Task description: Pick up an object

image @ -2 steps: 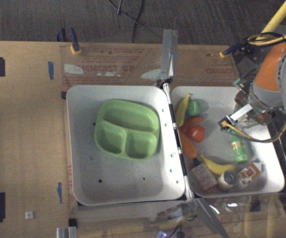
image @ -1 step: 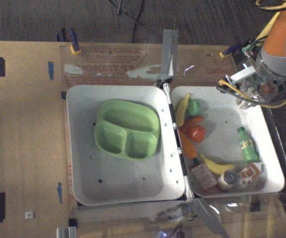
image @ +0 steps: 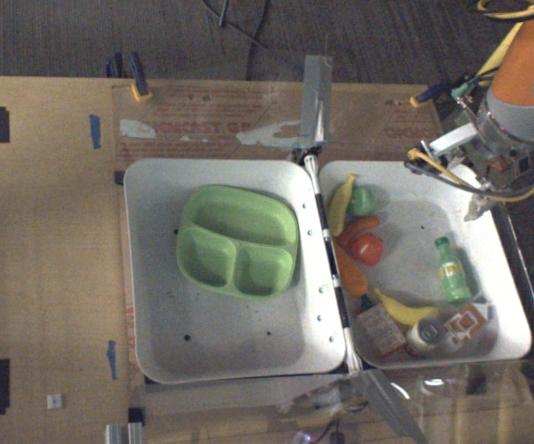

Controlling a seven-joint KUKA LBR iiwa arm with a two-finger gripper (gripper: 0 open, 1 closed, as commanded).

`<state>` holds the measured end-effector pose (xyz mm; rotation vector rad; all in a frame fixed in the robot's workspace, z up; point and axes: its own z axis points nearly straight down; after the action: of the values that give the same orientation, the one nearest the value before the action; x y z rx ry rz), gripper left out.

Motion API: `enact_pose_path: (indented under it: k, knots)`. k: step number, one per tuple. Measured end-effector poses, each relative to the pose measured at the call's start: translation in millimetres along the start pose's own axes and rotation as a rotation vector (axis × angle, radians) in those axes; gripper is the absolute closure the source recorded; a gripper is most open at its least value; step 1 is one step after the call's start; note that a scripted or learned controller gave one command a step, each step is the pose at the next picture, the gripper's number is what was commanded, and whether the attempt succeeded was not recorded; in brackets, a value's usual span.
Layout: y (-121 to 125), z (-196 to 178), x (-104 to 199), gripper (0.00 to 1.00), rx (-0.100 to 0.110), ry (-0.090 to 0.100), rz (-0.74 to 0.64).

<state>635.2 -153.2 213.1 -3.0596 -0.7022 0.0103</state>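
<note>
The right bin (image: 512,276) holds several toy foods. Along its left wall lie a yellow banana (image: 341,203), a green pepper (image: 364,200), a red tomato (image: 369,249) and an orange carrot (image: 353,277). A small green bottle (image: 452,271) lies right of centre. At the front sit a second banana (image: 403,310), a red carton (image: 379,331), a round jar (image: 424,335) and a white and orange carton (image: 467,324). My gripper (image: 482,197) hangs over the bin's far right corner, apart from all of these.
In the left bin (image: 155,322) a green divided plate (image: 239,241) sits toward the back. A metal divider strip (image: 327,257) runs between the two bins. Cables (image: 442,169) trail from the wrist over the right bin's back edge.
</note>
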Motion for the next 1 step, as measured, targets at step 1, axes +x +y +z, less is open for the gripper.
enact_pose_path:
  k: [1]
  knots:
    - [-6.6,93.3,-61.4,0.0,0.007,-0.001,0.021]
